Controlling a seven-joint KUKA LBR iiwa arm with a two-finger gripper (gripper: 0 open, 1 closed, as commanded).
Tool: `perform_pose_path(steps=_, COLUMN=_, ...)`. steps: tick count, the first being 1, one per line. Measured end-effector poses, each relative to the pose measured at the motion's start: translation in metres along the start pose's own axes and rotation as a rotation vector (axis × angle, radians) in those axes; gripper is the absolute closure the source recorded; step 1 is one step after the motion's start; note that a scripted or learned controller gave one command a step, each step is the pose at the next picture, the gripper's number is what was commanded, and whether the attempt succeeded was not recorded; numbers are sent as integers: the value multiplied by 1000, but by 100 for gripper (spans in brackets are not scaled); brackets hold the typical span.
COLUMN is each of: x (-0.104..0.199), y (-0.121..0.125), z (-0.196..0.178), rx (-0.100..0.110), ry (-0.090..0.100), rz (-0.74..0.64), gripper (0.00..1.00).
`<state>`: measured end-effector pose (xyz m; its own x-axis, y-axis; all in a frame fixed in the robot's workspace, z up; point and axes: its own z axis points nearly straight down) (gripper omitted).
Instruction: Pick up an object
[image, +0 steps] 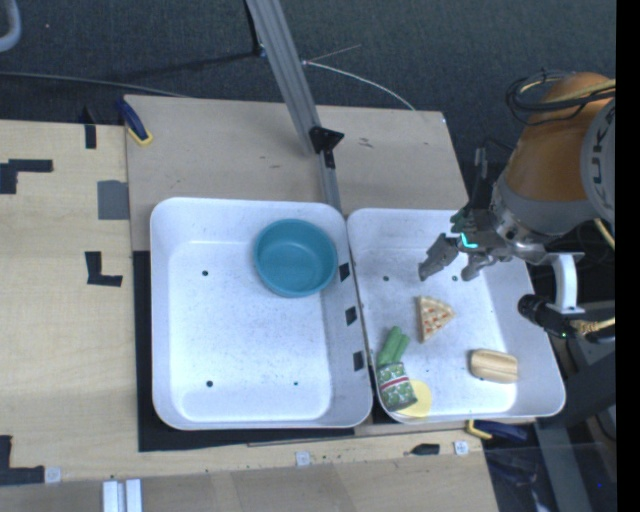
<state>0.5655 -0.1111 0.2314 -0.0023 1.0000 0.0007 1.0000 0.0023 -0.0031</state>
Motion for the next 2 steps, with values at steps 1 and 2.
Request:
perform_pose_path(steps=1, x=0, y=0, z=-1, rx=-1, ry=0, rz=0, gripper=0)
perform_pose_path(steps=2, x=0, y=1, z=43, rx=3, ry=-1, rz=1, gripper=0)
